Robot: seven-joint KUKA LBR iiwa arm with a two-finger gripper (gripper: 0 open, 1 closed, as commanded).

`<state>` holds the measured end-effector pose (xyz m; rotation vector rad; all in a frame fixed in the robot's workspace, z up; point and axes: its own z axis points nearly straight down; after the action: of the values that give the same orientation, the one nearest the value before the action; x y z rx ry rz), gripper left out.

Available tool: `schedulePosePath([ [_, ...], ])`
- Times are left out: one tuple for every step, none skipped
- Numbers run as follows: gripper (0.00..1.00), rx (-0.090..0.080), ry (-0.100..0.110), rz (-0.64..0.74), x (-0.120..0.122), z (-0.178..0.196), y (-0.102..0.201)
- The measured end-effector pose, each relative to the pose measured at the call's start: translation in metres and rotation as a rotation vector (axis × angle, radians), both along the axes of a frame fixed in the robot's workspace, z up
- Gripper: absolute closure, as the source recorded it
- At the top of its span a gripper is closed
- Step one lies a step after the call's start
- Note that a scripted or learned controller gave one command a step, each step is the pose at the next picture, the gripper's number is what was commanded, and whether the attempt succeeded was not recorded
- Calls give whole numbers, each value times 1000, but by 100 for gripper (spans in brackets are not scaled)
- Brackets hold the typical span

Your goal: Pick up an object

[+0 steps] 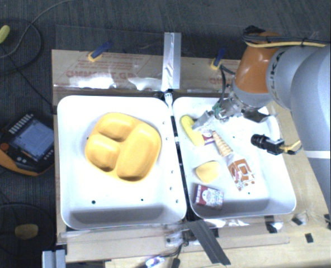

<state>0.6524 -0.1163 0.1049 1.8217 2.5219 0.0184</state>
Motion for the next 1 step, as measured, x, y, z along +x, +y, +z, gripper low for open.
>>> schedulePosePath([
  [100,1,-8,-1,2,11,0],
])
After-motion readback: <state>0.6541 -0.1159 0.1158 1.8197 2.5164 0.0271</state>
